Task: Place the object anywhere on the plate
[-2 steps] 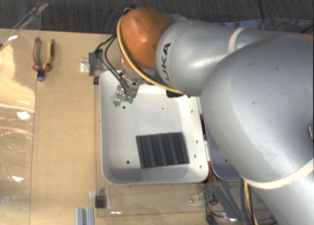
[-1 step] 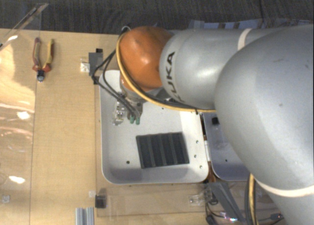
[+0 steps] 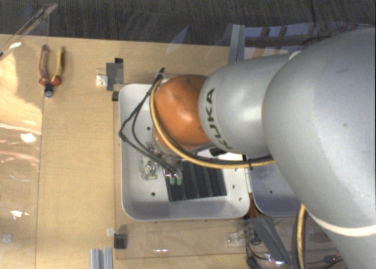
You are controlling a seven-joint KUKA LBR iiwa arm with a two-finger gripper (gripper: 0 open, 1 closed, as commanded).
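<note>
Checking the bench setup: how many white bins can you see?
2. One white bin sits mid-frame under the arm, largely covered by it. The second bin peeks out just right of it, mostly hidden, so their contents can't be fully checked.

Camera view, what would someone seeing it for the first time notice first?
The big grey robot arm takes up the right half, reaching in over the left white bin. Its orange band sits above the middle of that bin, with black cables looping beside it and a dark ribbed block below it in the bin. On the wooden bench at far left lies a pair of red-handled pliers.
</note>
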